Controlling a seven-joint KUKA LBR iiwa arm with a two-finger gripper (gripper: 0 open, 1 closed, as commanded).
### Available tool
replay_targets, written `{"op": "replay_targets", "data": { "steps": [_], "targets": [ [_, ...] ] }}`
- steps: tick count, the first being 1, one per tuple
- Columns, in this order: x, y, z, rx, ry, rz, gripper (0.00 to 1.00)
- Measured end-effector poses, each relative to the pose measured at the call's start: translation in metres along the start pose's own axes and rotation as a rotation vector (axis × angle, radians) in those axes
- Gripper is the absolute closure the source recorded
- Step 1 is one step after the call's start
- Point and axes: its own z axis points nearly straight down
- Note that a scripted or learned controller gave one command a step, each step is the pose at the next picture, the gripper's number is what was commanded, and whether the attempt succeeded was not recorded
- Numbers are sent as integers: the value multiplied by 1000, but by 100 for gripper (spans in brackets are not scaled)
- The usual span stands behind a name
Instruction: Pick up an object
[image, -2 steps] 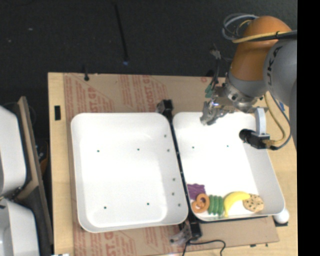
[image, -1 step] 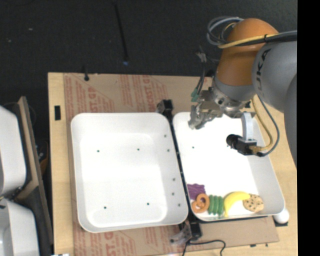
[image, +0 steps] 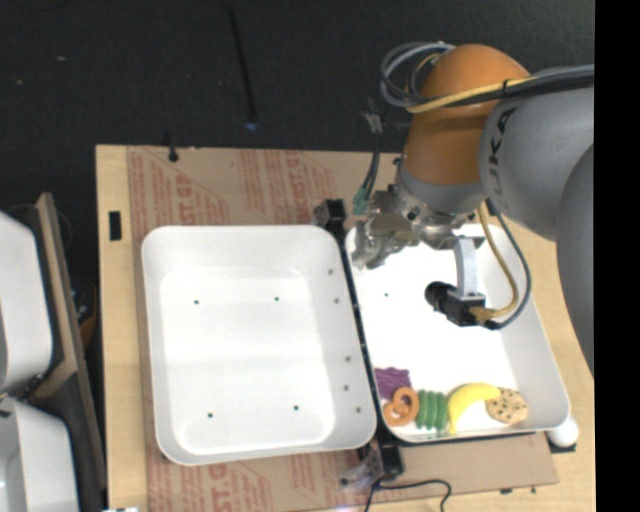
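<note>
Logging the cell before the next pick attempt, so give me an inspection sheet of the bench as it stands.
Surface: cardboard-covered bench bearing left bin and right bin.
Job's things: purple piece, pretzel, green piece, banana and cookie, clustered along the right bin's near edge.
Clutter: nothing seen.
Grippers: gripper over the right bin's far left corner, away from the items.
Cables: yellow cable looping beside the wrist.
Surroundings: dark floor.

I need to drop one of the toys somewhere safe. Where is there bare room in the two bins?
The left bin has bare floor from wall to wall. In the right bin, the gripper hangs over the far end, and the near edge is crowded with the pretzel, banana and cookie.
</note>
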Motion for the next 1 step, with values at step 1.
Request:
{"op": "replay_targets", "data": {
  "steps": [1],
  "targets": [
    [46, -34, 11, 2, 0, 0, 100]
  ]
}}
